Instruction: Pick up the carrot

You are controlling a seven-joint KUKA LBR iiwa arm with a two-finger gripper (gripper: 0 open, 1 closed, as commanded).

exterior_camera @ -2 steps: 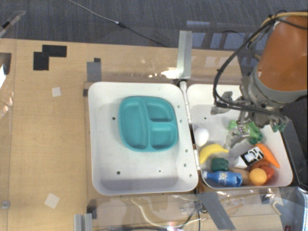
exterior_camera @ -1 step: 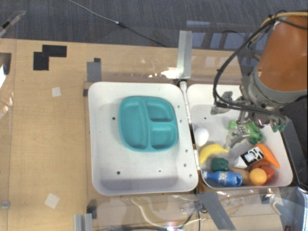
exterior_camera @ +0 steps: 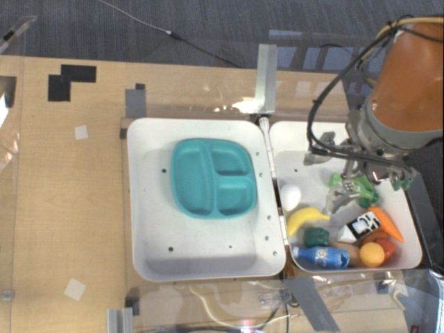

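carrot (exterior_camera: 390, 225) in right bin (exterior_camera: 291, 144), just beside the hand (exterior_camera: 352, 194), nearer the front-right corner | hand open or closed: cannot tell, too cluttered

Carrot (exterior_camera: 388, 224) in right bin (exterior_camera: 295, 148), seemingly touching orange (exterior_camera: 372, 254).

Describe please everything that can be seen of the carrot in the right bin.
The carrot is orange, smooth and tapered, and looks like plastic. It lies flat in the right bin, near the right wall, its thin tip pointing toward the lower right of the view. A black-and-white block lies against its left side, and a round orange fruit sits just below it. Whether green leaves join its upper end, I cannot tell.
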